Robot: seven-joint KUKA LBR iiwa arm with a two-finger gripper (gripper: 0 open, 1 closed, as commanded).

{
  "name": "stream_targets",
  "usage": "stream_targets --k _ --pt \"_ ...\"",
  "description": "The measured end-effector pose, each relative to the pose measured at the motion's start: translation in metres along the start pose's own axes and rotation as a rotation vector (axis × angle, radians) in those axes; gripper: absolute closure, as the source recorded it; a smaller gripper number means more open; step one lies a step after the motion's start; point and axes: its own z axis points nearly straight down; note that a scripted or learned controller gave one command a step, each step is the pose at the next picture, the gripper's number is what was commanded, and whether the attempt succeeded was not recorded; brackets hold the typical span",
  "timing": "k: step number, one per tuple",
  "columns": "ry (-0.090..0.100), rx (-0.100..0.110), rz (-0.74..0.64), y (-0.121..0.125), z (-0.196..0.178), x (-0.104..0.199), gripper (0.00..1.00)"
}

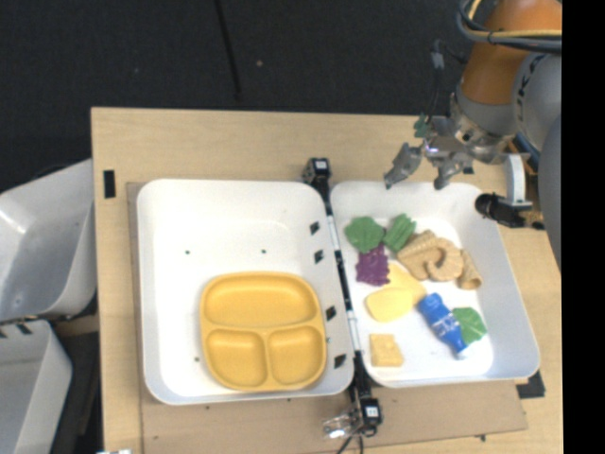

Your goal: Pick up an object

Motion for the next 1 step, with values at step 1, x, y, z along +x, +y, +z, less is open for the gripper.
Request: stream_targets --k 1 --pt "0.002 0.011 0.0 -0.0412 0.1121 0.0218 0.0"
